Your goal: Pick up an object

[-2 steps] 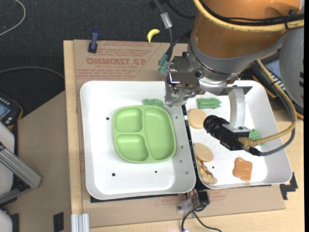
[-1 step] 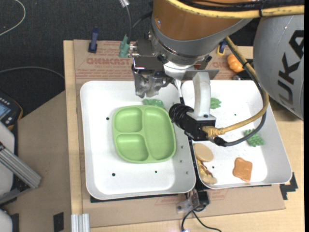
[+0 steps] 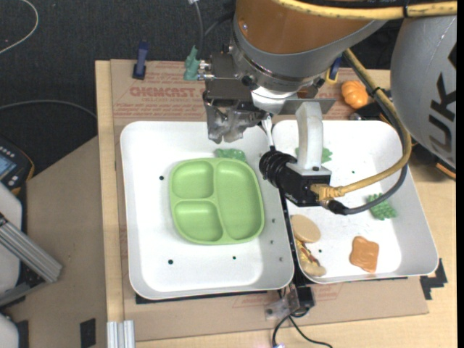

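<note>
gripper (image 3: 230, 130) low over left bin's (image 3: 141, 194) far edge | fingers: can't tell | green divided plate (image 3: 216, 200) just below

Just below the gripper (image 3: 230, 130), a small green object (image 3: 230, 153) was partly hidden by it. The arm (image 3: 319, 20) was cut off at the top edge, and covered the bin wall behind the gripper.
</note>
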`<state>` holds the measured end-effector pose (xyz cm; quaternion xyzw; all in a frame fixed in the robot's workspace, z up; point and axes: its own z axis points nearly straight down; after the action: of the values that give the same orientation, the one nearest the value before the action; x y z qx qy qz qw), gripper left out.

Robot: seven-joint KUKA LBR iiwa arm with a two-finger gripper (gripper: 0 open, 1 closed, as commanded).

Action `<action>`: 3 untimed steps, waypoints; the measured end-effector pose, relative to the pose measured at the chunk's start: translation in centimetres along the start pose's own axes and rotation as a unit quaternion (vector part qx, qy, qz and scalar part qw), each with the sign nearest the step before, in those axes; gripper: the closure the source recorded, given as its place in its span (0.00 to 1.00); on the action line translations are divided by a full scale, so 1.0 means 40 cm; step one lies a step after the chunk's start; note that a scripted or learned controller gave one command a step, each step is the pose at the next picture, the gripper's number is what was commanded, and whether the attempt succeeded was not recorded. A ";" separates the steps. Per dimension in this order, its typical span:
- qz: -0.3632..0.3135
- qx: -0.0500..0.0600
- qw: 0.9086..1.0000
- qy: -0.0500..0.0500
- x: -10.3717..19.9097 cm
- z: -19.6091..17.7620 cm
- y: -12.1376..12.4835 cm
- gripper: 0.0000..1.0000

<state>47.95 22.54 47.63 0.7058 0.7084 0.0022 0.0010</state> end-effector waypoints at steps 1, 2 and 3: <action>0.005 0.005 1.000 -0.002 -0.148 0.057 -0.002 1.00; -0.001 0.007 1.000 -0.002 0.005 0.273 -0.006 1.00; 0.003 0.011 1.000 -0.005 -0.008 0.776 -0.014 1.00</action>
<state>47.54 22.27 16.58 0.7077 0.7064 -0.0088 -0.0034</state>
